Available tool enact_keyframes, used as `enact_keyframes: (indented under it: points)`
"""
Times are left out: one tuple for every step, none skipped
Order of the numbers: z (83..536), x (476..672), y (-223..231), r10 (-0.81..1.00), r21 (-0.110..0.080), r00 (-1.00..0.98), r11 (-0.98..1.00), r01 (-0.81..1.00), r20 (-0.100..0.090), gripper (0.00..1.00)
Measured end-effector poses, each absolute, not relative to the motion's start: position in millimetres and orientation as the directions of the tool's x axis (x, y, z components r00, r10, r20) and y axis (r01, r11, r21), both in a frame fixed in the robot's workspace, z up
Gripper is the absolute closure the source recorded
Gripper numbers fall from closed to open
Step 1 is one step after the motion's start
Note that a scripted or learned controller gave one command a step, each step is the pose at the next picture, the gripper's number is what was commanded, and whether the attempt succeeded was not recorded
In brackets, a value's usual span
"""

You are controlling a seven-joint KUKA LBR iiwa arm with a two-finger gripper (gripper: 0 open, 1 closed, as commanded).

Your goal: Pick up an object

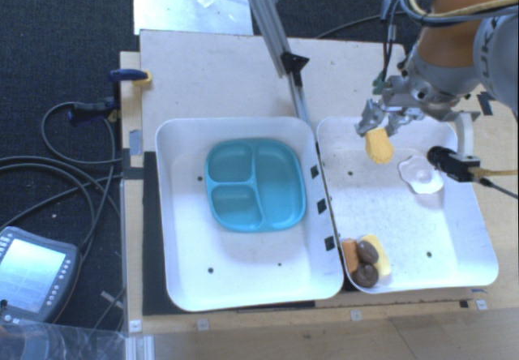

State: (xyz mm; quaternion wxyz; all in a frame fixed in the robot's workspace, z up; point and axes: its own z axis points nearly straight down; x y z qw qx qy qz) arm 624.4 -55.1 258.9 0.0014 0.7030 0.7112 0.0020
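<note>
A small yellow object [378, 146], roughly cylindrical, hangs at the tips of my gripper [376, 128] over the back left part of the right bin [454, 245]. The fingers are shut on its upper end. A white fried-egg-like piece [420, 176] lies in the same bin to the right of it. At that bin's front left corner sits a cluster: an orange piece [349, 254], two brown pieces [366, 262] and a yellow piece [380, 259].
The left bin [182, 212] holds a teal divided plate [255, 184]. A slanted metal pole [268, 10] runs down to the divider between the bins. Cables and a pendant [28, 269] lie off the bench at the left.
</note>
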Motion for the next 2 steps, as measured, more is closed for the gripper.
enact_keyframes:
  points:
    - [261.9, 633.9, 5.2, 1.000, 0.004, -0.012, 0.012, 1.000, 0.002, 1.00]
    - [264.6, 641.4, 60.3, 1.000, 0.003, -0.011, 0.011, 1.000, 0.002, 1.00]
